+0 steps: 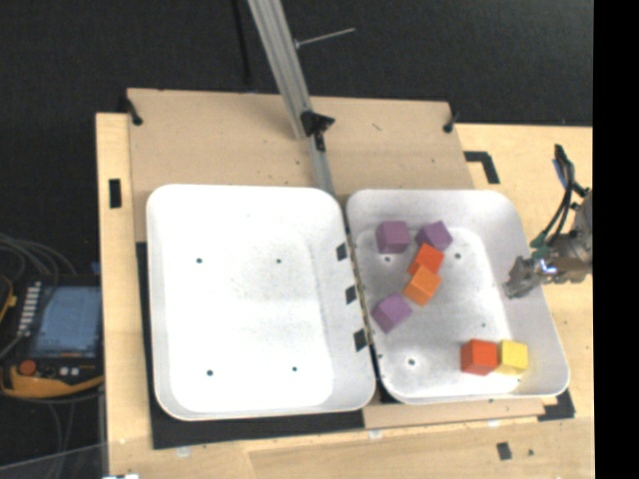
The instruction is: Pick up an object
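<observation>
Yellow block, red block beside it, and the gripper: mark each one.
yellow block (pixel 514 355), camera view, top face.
red block (pixel 480 355), camera view, top face.
gripper (pixel 521 279), camera view, tip over right bin's edge.

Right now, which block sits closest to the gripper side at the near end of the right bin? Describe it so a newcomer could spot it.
Look at the right-hand bin of the two white bins. In its near corner, toward the arm's side, two blocks sit touching. The one you want is the yellow block, on the outer side of its neighbour, the red block; it is the only yellow one.
</observation>
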Action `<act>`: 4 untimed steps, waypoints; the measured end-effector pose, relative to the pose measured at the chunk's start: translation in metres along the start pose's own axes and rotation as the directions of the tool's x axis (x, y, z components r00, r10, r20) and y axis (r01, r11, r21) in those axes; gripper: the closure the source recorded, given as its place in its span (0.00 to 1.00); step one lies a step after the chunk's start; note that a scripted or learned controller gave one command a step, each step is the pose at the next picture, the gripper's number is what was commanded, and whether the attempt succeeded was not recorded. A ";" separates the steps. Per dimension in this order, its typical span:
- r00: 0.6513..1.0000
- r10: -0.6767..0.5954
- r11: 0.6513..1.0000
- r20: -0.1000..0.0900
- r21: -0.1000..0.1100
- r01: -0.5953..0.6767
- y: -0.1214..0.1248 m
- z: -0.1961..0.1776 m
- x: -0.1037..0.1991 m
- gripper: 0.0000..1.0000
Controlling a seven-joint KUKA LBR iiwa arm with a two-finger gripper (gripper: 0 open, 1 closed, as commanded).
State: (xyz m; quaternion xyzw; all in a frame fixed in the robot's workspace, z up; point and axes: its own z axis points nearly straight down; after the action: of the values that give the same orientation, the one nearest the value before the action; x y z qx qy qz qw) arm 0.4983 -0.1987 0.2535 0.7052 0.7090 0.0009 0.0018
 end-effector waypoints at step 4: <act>1.000 -0.001 1.000 -0.002 0.004 0.001 0.009 0.023 0.186 1.00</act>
State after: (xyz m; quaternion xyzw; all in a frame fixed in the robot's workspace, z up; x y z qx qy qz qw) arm 0.5068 -0.0131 0.2301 0.7050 0.7092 0.0002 -0.0003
